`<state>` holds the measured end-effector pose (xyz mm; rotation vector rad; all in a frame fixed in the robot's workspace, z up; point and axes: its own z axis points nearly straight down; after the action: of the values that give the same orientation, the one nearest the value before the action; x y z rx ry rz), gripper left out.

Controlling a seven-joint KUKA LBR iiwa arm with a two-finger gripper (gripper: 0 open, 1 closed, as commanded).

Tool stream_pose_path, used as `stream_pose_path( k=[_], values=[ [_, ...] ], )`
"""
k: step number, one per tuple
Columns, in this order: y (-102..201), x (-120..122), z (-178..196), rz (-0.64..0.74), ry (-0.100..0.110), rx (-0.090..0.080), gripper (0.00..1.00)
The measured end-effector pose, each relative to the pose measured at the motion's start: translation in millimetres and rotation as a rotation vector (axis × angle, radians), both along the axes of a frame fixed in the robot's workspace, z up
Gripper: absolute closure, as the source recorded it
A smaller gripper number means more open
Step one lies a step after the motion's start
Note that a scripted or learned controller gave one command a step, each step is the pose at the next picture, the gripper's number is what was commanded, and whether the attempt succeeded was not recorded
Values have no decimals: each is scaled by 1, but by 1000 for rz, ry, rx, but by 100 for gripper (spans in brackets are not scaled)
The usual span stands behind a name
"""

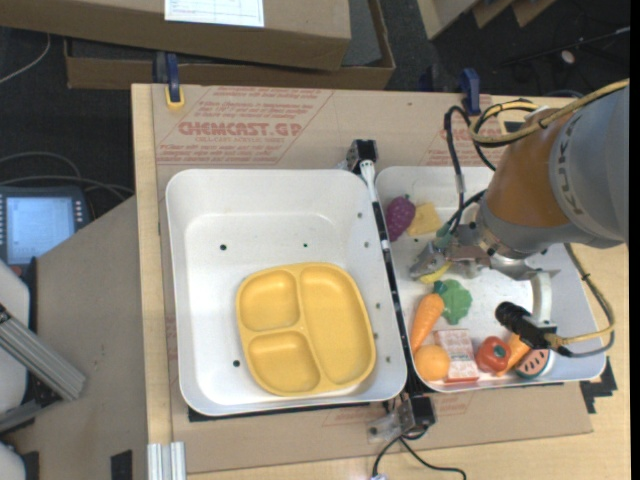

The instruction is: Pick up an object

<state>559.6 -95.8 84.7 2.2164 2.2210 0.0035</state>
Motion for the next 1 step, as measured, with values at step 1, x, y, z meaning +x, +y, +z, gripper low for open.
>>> stream_pose_path(
  k=[1],
  values=[
    [-9, -8, 0, -3, 7, 2, 0]
  ],
)
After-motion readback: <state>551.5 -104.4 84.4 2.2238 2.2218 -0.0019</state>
